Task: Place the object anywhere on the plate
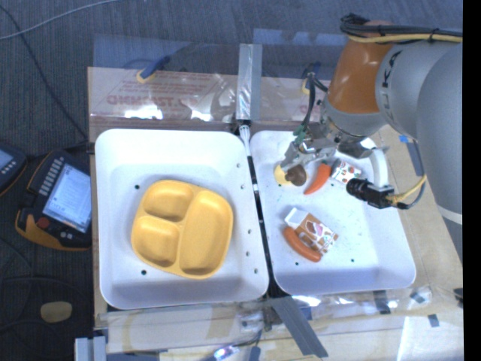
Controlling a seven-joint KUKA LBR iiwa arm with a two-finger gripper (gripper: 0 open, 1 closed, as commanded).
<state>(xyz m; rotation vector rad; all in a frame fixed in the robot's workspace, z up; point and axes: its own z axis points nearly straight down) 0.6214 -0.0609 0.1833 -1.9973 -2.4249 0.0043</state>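
Note:
A yellow plate with three compartments lies in the left bin. In the right bin, a small brown and yellow object sits near the far left corner, with an orange carrot-shaped piece beside it. My gripper hangs low just above these two, reaching in from the right. Whether it touches either of them is hidden by the wrist.
A small white and red packet lies right of the carrot piece. Nearer the front, a toy hot dog rests against a printed wrapper. A black cable connector hangs off the arm over the right bin.

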